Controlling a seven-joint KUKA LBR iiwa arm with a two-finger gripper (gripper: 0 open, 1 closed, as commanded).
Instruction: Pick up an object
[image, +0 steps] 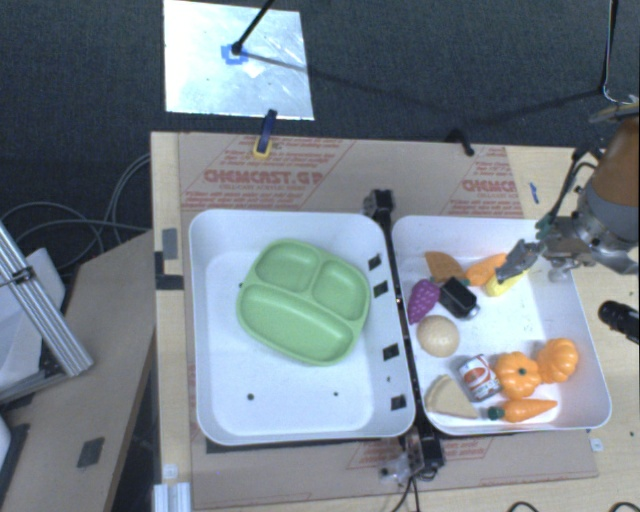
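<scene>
The hand (516, 263) hangs low over the upper part of the right bin (588, 345), reaching in from the right, and its dark fingers sit right over a small yellow toy (499, 284) with an orange piece (484, 269) touching it on the far side. Whether the hand is released or clenched cannot be told from this slant, and nothing shows plainly between its fingers, so no grasp can be claimed.

Just beyond the hand, toward the divider (398, 300), lie an orange wedge (443, 265), a black block (458, 298) and a purple grape bunch (424, 298). Below those sits a cream egg-shaped ball (437, 335). Well below the hand, near the front wall, are a small can (478, 377), a pale wedge (452, 399), two orange pumpkins (538, 366) and a carrot (527, 409). The left bin (215, 300), far across from the hand, holds a green divided plate (303, 301).

The main risk is the crowding under the hand. The yellow toy and the orange piece touch, so a close may catch both, pinch only an edge, or push one aside and leave the fingers shut on nothing. The yellow toy looks small and rounded, so it is likely to squirt out sideways if gripped off centre. The black block lies near enough that a finger coming down on that side may strike it instead of clearing it. The bin's upper wall is also close behind the hand, which leaves little room to correct.
</scene>
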